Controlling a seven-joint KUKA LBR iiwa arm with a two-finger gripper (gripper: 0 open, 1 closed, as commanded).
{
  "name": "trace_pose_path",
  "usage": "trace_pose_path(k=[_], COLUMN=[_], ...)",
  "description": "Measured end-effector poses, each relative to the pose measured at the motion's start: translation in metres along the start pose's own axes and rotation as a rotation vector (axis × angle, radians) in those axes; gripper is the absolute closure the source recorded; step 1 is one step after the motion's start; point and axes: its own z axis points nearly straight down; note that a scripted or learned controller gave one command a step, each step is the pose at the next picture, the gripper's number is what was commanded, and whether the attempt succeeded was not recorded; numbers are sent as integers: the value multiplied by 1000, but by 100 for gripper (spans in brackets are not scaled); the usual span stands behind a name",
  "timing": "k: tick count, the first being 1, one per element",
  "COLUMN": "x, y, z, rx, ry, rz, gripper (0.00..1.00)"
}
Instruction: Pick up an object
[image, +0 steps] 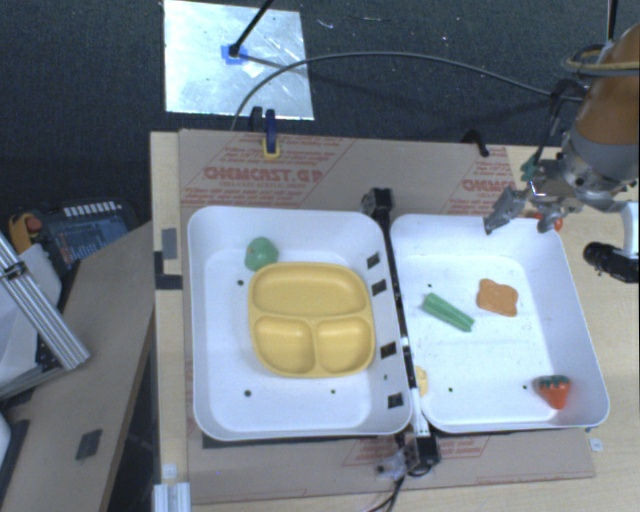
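The gripper (522, 213) hung open above the right bin's (575, 300) far edge, holding nothing; a green stick (447, 311) lay inside.

you have two bins side by side on the bench: the left bin (210, 400) and the right bin (580, 330), touching along the middle. in the left bin a divided tray (310, 318) sits near the centre, with a small round item (261, 252) just behind it at its far left corner. in the right bin a long bean-like piece (447, 311) lies left of centre, a flat piece (497, 297) lies just to its right, and a strawberry-like item (553, 390) sits well apart in the near right corner. the gripper (525, 212) hangs over the right bin's far edge, with the arm (605, 130) behind it to the right.
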Motion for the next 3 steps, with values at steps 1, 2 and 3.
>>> trace_pose_path(k=[1, 2, 3], x=[0, 5, 8], y=[2, -5, -5], z=[-8, 39, 101], rx=[-12, -11, -8], ry=[-2, -2, -1], rz=[-2, -1, 0], gripper=[0, 0, 0])
